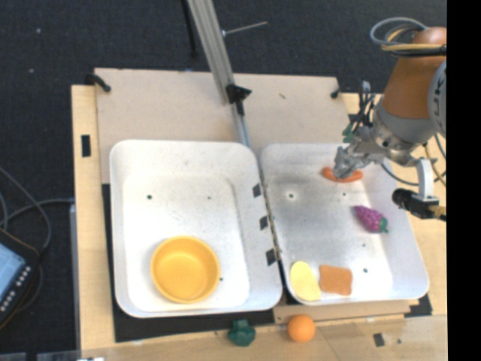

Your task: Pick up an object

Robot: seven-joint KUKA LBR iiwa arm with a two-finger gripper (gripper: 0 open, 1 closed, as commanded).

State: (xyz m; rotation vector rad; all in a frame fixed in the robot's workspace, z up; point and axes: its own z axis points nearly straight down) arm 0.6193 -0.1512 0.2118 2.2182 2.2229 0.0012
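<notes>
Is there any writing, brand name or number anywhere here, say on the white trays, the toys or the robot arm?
None can be read.
The white bins, yellow bowl and arm show no print.
The screen at the left edge is too blurred to read.

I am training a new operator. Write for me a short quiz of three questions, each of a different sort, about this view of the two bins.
1. True or false: the yellow bowl lies in the left bin.
2. Which thing lies nearest the gripper? A) the purple grapes B) the small orange piece C) the orange ball
3. Fill in: the orange ball and the green toy lie ____ the bins, on the bench.

Key: 1 true; 2 B; 3 outside. The orange piece lies in the right bin, just under the gripper.
</notes>
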